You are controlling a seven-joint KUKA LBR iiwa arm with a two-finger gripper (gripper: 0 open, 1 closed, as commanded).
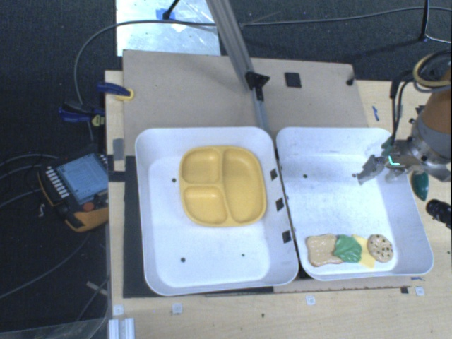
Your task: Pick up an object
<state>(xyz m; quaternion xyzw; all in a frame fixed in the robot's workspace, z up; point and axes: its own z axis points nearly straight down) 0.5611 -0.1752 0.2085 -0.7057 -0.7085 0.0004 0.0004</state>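
My gripper (379,171) hangs over the right side of the right bin (332,189), near its far right wall. It is open, with nothing between its fingers. Along that bin's front edge lies a row of toy food: a tan toast slice (322,250), a green leaf piece (347,248), a yellow cheese piece (366,258) and a chocolate-chip cookie (381,247). They are well below and apart from the gripper. A yellow divided plate (223,186) lies in the left bin (162,260).
A grey pole (233,34) slants down from the top to the gap between the bins. Cables, clamps and a handheld pendant (76,189) lie off the bench on the left. A teal object (421,184) sits just outside the right bin's wall.
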